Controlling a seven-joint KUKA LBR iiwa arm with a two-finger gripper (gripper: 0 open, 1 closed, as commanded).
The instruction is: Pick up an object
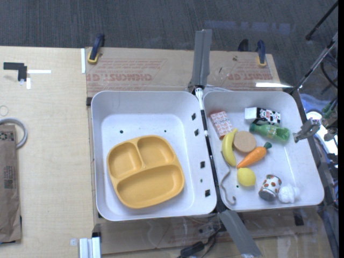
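Observation:
The right bin [303, 160] holds several small objects. A red-and-white packet [221, 123] lies at its back left, and a white carton with black patches [263, 114] sits at the back. A green bottle [270, 131] lies on its side just in front of the carton. Near the middle, a banana [229, 148] curves beside a tan round disc [244, 141], and an orange carrot [252, 155] lies slanted below them. At the front are a yellow lemon [246, 177], a brown-spotted white cup [270, 186] and a white lump [288, 193].
The left bin [105, 112] holds a yellow divided plate [145, 170]. A thin grey cord [226, 188] lies along the right bin's front left wall. A small grey metal piece [306, 129] sits at that bin's right rim. Cardboard [140, 71] lies behind both bins.

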